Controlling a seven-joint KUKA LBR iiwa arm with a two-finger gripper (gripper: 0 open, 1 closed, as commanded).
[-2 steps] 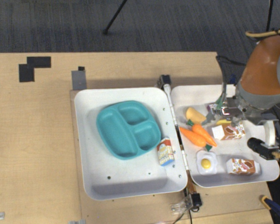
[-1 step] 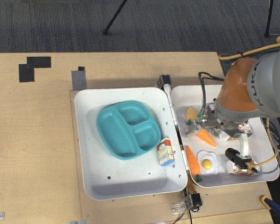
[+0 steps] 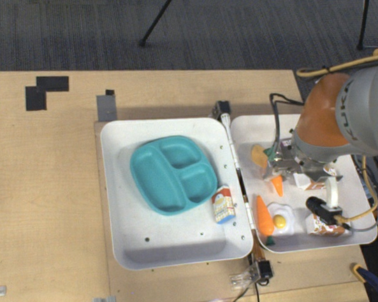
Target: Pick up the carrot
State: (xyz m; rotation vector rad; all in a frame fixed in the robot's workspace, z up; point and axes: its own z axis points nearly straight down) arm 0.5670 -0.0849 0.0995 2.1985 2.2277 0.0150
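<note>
1. Long orange toy carrot with a green tip (image 3: 264, 216) lies flat on the floor of the right-hand shallow white bin (image 3: 366, 235), along its left wall toward the front-left corner. It is not lifted, so by the look of it the pick is not done.
2. Two-finger gripper (image 3: 286, 167) of the grey arm with the orange band (image 3: 330, 116) sits low over the middle of the same bin, back from the carrot. Whether it is open or closed I cannot tell; the wrist hides it.
3. Small orange wedge-shaped piece (image 3: 277, 185) sits right below the gripper. Contact unclear.
4. Toy fried egg (image 3: 280, 220) is just beside the carrot on its right.
5. Teal divided plate (image 3: 172, 174) and a small printed carton (image 3: 223, 205) are in the left-hand white bin (image 3: 114, 183), near its right wall.
6. Left, as I judge it: reach the carrot, grip it, raise it.
</note>
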